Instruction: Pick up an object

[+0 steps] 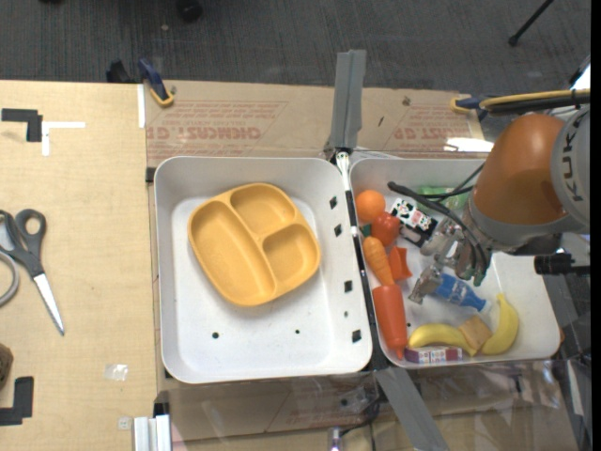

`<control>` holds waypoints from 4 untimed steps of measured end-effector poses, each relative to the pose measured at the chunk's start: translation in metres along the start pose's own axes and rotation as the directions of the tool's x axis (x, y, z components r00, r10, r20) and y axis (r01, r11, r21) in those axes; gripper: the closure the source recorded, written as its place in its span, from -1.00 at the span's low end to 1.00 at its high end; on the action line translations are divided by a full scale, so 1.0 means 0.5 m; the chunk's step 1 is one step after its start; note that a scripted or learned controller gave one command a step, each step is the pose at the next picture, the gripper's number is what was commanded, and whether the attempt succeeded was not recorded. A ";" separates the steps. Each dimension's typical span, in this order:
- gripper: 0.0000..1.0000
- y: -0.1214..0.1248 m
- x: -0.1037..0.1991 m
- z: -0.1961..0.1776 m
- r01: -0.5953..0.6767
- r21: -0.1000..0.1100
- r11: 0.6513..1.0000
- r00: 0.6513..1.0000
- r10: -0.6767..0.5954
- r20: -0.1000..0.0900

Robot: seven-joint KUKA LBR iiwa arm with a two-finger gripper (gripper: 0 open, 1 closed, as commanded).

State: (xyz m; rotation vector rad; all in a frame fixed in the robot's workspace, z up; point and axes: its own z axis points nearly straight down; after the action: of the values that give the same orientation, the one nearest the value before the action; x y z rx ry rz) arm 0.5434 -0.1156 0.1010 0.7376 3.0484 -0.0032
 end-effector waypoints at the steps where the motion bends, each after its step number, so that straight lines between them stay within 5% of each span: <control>1: -1.00 -0.075 0.058 0.014 -0.023 -0.003 1.000 1.000 0.023 0.007; 2: -1.00 0.044 -0.171 0.024 0.021 0.006 1.000 1.000 -0.021 -0.022; 3: -1.00 -0.050 -0.012 0.020 -0.034 0.000 0.999 0.999 0.034 -0.005; 4: -1.00 0.051 -0.123 0.019 -0.432 0.002 0.902 0.902 0.432 -0.003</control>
State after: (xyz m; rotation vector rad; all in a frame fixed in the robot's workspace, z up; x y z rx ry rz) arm 0.6099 -0.1209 0.0919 1.3953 2.8127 -0.0012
